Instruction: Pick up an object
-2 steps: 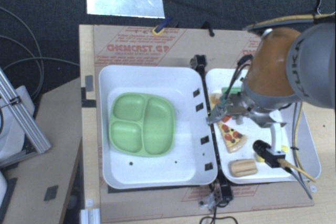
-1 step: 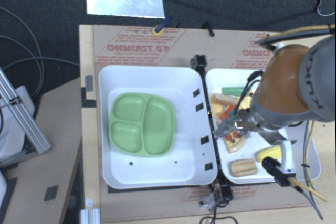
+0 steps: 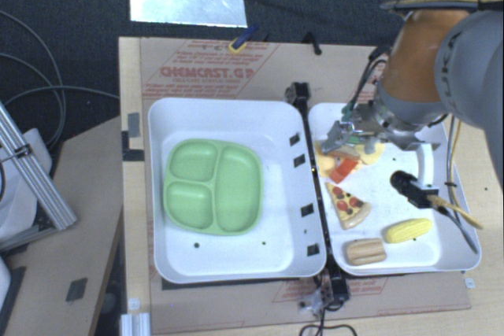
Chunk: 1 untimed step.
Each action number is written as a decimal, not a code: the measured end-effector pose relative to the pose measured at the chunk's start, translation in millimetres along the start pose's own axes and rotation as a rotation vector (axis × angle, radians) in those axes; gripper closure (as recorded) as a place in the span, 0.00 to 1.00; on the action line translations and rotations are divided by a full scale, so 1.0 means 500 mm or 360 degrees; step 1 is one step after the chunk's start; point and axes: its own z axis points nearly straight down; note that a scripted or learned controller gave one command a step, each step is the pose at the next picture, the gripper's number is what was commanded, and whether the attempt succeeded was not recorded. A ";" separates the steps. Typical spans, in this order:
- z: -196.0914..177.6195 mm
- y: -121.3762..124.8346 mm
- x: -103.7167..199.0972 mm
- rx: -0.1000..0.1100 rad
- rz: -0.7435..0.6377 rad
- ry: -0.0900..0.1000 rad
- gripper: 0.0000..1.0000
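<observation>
Pizza slice (image 3: 348,207), triangular, tan crust, red-dotted topping, flat in right bin (image 3: 441,260).

A: Is there any writing you can make out?

B: Only one piece. The brown cardboard sheet (image 3: 206,68) under the two white bins carries red printed lettering, in the upper middle of the frame just above the left bin (image 3: 157,169)

A: What does it say?

B: It looks like "CHEMCAST GP", in capital letters, though the last characters are soft and I would not swear to them. A smaller red line runs above it, too blurred to read

A: Anything lower down?

B: Some faint red print shows on the cardboard at the bottom edge, below the bins, but it cannot be read
</observation>
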 end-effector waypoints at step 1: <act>0.022 -0.171 0.039 0.0027 0.0007 0.0006 0.00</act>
